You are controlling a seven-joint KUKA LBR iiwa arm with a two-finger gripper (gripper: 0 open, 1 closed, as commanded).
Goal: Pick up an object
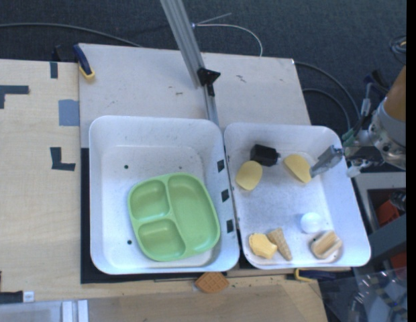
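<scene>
Fingers (327,158) hang at the right bin's (359,210) right rim; their spread, I can't tell. Nearby yellow piece (297,168) looks light, stiff; pinch its narrow sides.

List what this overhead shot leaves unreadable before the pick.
1. Gripper: blurred at the right bin's edge, so its state is unclear.
2. Arm: cut off by the frame's right side.
3. Black object: too small to identify.
4. Brown item below the bins: partly under the left bin's rim.
</scene>
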